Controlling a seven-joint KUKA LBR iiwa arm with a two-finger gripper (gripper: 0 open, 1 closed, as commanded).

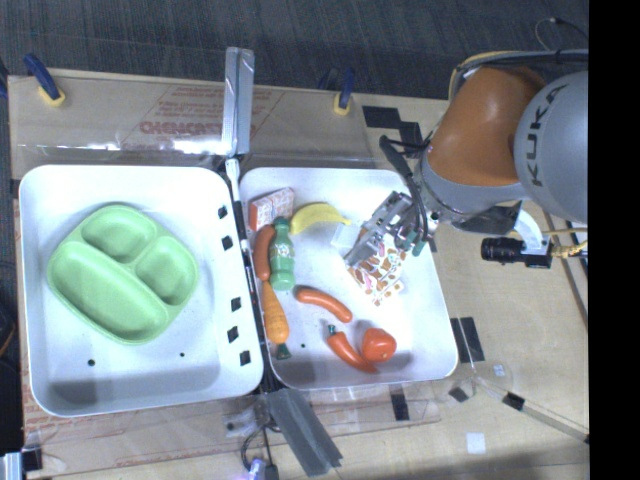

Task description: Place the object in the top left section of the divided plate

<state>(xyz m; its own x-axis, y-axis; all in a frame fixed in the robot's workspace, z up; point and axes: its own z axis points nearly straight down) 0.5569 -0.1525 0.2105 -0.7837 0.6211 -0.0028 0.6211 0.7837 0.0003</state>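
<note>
Two shallow white bins point(60, 388) side by side on bench. Metal two-finger gripper point(385, 230) poised over right bin, directly above a small patterned packet point(380, 268); finger state cannot be told (blurred against packet), nothing confirmed between them. Just left of gripper: yellow plastic banana point(317, 215). Further left: orange carton point(270, 208), green bottle point(282, 256), orange carrot point(275, 311). Below-left of gripper: red sausage point(323, 303) and red-orange pepper point(362, 348). Well apart to left, in other bin: green divided plastic plate point(120, 271), three sections.
</note>
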